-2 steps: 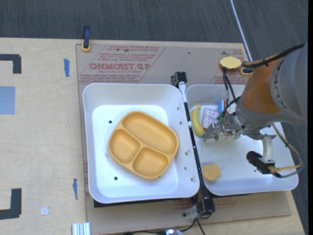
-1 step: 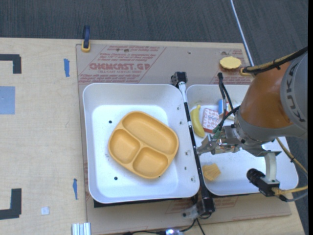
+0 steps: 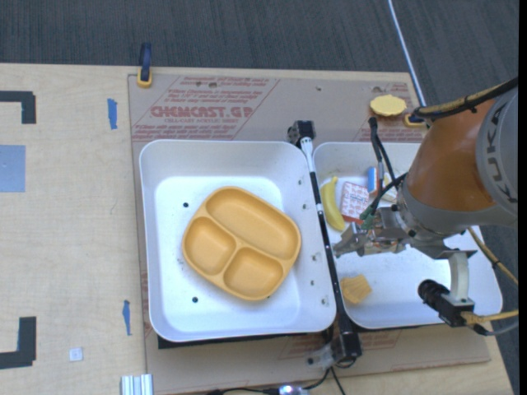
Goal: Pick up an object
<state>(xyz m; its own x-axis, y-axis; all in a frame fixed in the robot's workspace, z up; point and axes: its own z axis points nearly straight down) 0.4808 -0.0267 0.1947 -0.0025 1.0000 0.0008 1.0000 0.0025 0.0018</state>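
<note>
We are low over the right bin (image 3: 486, 299), with the arm (image 3: 461, 167) covering much of it. The gripper (image 3: 360, 241) sits near the bin's left wall, just below the banana (image 3: 332, 206) and the red-and-white packet (image 3: 355, 197), and above the small tan block (image 3: 356, 288). Any of these would serve as the object; the banana and packet lie nearest the fingertips, crowded together against the wall.

To do this step well, we should settle on one item and centre it between the fingers before closing, since the banana touches the packet and a grasp across both would likely slip. The wall leaves little room on that side, so we would come straight down and keep off the divider between the bins.

We cannot tell how far the fingers are spread; the metal parts there are too small and cluttered. Nothing shows between them. The yellow tray (image 3: 240, 243) lies in the left bin (image 3: 156, 220), well apart.
</note>
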